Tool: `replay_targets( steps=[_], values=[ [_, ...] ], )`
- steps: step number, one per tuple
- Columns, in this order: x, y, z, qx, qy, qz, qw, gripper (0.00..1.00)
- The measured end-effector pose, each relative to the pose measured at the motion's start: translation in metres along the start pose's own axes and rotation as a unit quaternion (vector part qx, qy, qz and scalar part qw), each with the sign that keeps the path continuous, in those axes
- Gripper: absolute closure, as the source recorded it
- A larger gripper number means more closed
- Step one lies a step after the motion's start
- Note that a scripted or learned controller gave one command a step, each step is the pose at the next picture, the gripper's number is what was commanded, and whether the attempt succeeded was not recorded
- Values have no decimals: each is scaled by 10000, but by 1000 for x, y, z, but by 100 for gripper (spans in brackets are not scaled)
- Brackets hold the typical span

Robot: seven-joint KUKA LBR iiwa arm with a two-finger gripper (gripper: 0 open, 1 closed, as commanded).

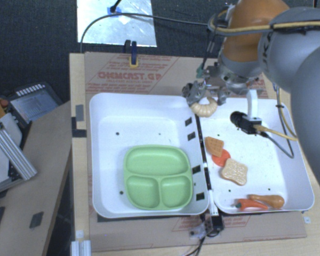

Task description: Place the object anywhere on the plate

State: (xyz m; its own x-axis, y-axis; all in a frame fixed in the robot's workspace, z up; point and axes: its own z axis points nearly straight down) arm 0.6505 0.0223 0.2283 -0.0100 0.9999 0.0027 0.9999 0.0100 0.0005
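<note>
My gripper (206,101) hangs over the far end of the divider between the two bins. Its fingers are shut on a pale, curved croissant-shaped toy (205,109), which pokes out just below them. The green three-compartment plate (157,176) lies in the near part of the left bin (109,143), well down and to the left of the gripper, with nothing on it.
The right bin (288,159) holds a waffle piece (214,144), a red slice (222,158), a toast slice (234,172) and an orange drumstick-like toy (264,201) beside a carrot (245,204). A black cable connector (244,121) dangles by the wrist.
</note>
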Motion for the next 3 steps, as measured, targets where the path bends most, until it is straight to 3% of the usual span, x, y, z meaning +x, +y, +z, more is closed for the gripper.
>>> replay_targets(
  steps=[2, 3],
  values=[
    [103, 11, -7, -14, -5, 5, 10000, 100],
    [100, 10, -7, -4, -11, 25, 10000, 0]
  ],
)
